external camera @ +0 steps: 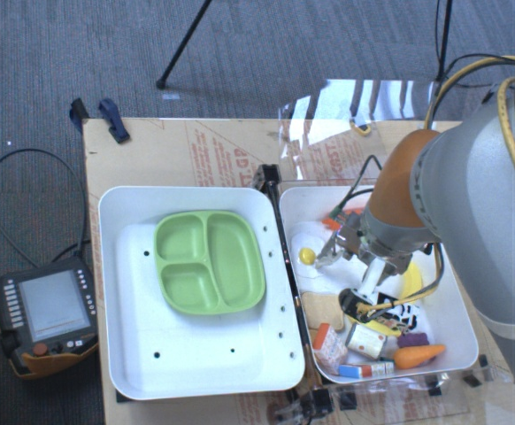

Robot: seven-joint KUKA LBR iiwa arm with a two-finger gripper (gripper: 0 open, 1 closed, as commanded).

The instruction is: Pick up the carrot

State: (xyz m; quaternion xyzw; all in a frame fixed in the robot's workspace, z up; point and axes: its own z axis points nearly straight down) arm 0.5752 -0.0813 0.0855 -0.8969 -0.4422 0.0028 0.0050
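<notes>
The orange carrot (419, 355) lies on its side in the near right corner of the right bin (293, 204), its tip pointing right. My gripper (357, 277) hangs over the middle of that bin, below the orange wrist band. It is up and to the left of the carrot, well apart from it. Between the two lie a black and white striped item (397, 313) and a purple item (414, 339). Nothing of the carrot is near the gripper's end.
The right bin is crowded: a fried egg toy (306, 248), a yellow banana (412, 282), a slice of toast (321, 309), a red can (328, 344) and a tube (365, 371). In the left bin (134, 326) lies a green divided plate (211, 261).
</notes>
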